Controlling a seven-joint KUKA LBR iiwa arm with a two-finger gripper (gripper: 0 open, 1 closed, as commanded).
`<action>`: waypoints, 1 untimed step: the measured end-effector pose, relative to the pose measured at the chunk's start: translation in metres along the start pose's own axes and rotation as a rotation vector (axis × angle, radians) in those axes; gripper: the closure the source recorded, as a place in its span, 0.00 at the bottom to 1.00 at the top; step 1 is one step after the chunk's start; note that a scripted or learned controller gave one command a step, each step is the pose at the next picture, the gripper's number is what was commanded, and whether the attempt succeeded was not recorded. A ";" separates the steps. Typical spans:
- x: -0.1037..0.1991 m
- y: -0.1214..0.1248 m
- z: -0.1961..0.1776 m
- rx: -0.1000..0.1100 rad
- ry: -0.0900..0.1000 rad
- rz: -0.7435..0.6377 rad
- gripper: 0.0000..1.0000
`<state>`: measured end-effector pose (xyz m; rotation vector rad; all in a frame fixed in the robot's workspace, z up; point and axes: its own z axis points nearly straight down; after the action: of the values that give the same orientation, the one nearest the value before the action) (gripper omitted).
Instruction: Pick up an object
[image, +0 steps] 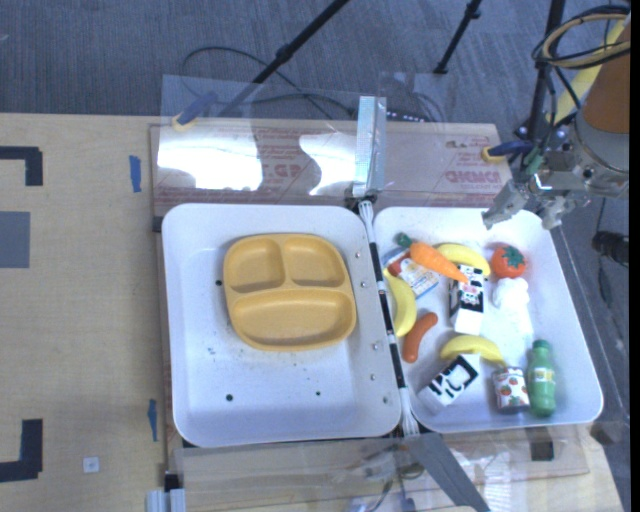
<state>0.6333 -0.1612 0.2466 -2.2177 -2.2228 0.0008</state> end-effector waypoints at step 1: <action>-0.014 -0.026 -0.019 0.001 0.001 0.005 0.00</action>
<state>0.6078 -0.1750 0.2657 -2.2219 -2.2167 0.0016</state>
